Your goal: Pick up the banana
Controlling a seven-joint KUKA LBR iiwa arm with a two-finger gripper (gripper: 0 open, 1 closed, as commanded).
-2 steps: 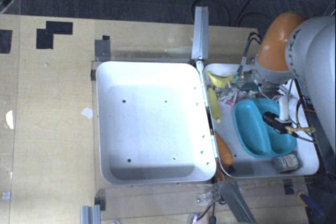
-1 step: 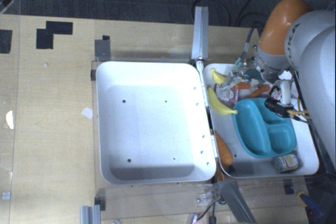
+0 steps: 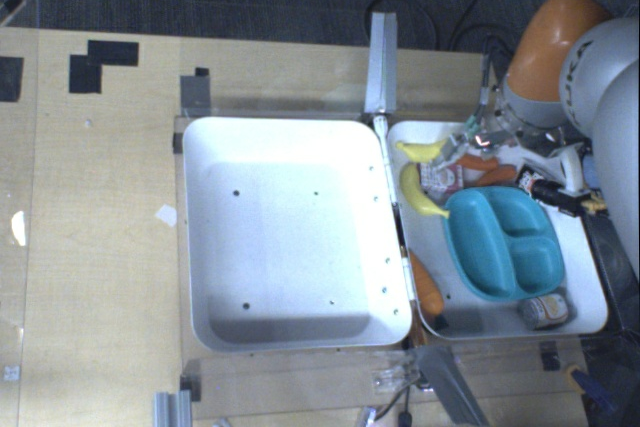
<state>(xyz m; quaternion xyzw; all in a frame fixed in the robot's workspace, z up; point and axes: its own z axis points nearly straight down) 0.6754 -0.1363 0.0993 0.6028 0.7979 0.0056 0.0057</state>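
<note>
From my remote seat, working from the near edge of the bench outward, I see the left bin (image 3: pixel 290 315) with just its bare white floor, and beside it the right bin (image 3: pixel 590 310) holding everything that matters. Nearest me in that right bin a small can (image 3: pixel 545 311) lies on its side by the front wall, and a carrot (image 3: pixel 427 287) rests along the left wall, just beside the divider between the bins. Behind those sits a blue divided plate (image 3: pixel 503 242), tilted and taking up the middle of the bin. Past the plate, against the left wall, the banana (image 3: pixel 417 193) lies curved on the bin floor, with a second yellow piece (image 3: pixel 424 152) just behind it that I judge to be another banana or a similar fruit. A crumpled wrapper (image 3: pixel 442 177) touches the banana's right side, and something orange-red (image 3: pixel 490 174) lies next to that. Farthest back, the gripper (image 3: pixel 482 137) sits low over the bin's rear corner, near the wrapper and to the right of the banana, under the arm's orange band (image 3: pixel 553 43). It is too cluttered there for me to make out how the claw stands, so I cannot tell. As I read it, the banana is on the floor of the bin and nothing is lifted: the pick is not yet done, and the approach, the grasp and the lift all remain.
</note>
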